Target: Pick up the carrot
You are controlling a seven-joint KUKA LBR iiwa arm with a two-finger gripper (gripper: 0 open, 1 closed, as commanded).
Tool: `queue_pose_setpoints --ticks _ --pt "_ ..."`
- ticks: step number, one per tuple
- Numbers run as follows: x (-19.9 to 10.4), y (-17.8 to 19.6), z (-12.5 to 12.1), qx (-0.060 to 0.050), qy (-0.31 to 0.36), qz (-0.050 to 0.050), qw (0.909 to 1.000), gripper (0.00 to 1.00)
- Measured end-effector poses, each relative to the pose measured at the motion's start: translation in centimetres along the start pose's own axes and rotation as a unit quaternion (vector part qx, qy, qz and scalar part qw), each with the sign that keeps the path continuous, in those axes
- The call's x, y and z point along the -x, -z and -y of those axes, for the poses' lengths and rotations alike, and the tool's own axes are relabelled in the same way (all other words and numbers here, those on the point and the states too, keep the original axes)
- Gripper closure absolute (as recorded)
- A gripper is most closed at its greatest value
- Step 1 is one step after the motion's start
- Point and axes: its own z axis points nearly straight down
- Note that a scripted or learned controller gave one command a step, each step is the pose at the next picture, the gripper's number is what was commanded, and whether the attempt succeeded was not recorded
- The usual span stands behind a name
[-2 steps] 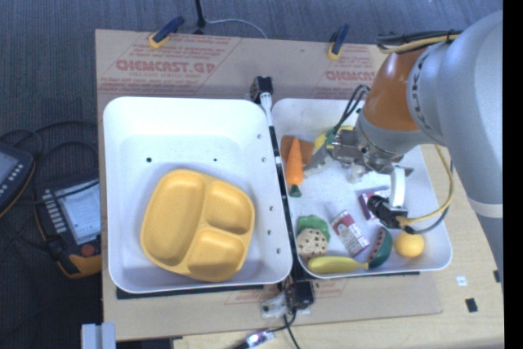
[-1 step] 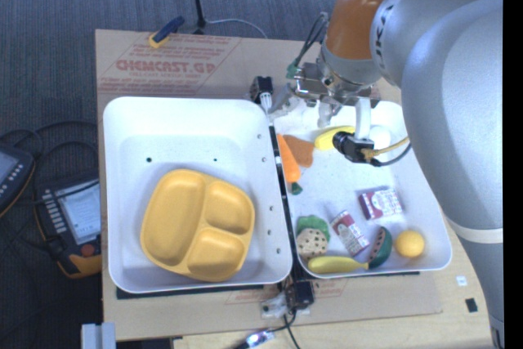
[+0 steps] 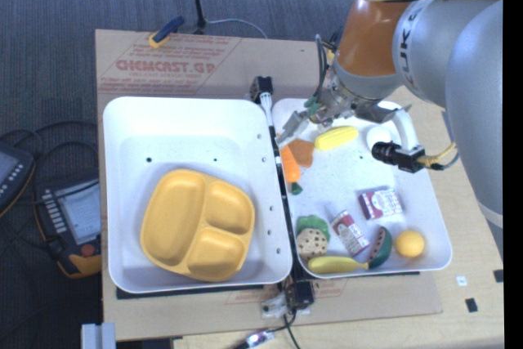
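You are watching the pincer (image 3: 315,117) hanging over the right bin (image 3: 425,200); how far open it is cannot be told. The carrot (image 3: 289,165) is lying against that bin's left wall, which may block a finger. The left bin (image 3: 131,127) is holding a yellow tray (image 3: 196,223).

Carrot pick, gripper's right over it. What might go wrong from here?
1. The carrot lies against the wall between the bins, so the gripper may hit the wall or lack room on that side.
2. An orange wedge touches the carrot and corn lies close by; either might get grabbed or pushed instead.
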Motion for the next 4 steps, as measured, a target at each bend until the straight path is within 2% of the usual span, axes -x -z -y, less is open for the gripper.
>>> queue_pose_setpoints --ticks 1,2,3,4 --pt "-1.4 -0.1 2.7 -0.001 -0.162 -0.001 0.9868 0.0" --pt "2.8 -0.1 0.0 -0.001 -0.267 0.0 0.9637 0.0" --pt "-1.1 -0.1 2.0 -0.002 -0.215 0.0 0.9766 0.0" --pt "6.5 -9.2 3.7 0.008 -0.239 0.002 0.9711 0.0"
